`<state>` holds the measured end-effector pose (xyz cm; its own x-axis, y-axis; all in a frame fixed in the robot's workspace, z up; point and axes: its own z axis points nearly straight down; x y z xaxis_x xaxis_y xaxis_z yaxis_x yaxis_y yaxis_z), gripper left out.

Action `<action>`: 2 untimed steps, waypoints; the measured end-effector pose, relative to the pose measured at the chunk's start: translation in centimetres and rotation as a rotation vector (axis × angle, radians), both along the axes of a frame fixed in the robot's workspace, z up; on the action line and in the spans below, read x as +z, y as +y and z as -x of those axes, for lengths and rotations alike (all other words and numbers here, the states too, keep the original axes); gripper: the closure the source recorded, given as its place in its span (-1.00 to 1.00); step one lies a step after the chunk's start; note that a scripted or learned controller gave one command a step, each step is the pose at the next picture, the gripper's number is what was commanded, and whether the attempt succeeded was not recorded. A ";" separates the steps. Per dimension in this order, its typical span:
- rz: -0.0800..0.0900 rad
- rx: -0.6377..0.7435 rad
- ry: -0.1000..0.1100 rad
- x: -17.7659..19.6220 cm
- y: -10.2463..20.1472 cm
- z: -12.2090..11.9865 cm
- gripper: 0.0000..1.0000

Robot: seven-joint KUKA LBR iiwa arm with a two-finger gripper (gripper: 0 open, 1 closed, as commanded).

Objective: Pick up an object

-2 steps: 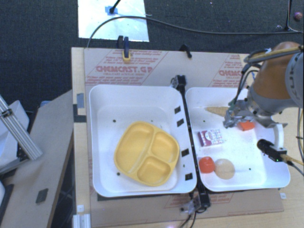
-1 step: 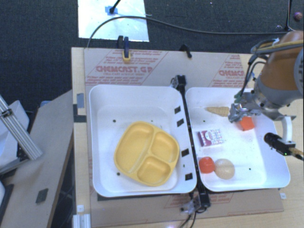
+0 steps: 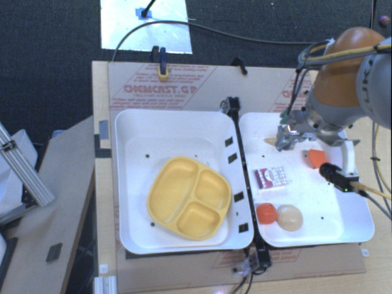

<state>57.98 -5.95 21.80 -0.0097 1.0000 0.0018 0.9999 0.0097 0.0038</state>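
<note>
My gripper [image 3: 285, 141] hangs over the far left part of the right bin [image 3: 352, 228], with a small tan piece [image 3: 270, 141] just to its left on the bin floor. Nothing shows between its fingers. A small maroon and white packet [image 3: 271, 177] lies below the gripper near the bin's middle. An orange block [image 3: 316, 158] sits to the gripper's right. At the bin's near edge an orange-red round thing [image 3: 266, 213] rests beside a pale cream ball [image 3: 289, 217].
The left bin [image 3: 131, 133] holds a yellow divided plate [image 3: 189, 196]. A black divider [image 3: 241, 176] runs between the two bins. The arm's grey and orange body [image 3: 346, 78] looms over the right bin's far right corner.
</note>
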 end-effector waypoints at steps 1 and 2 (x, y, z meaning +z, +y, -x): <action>0.000 0.000 0.001 1.1 5.1 -0.9 1.00; 0.000 0.000 0.000 1.4 10.4 -2.3 1.00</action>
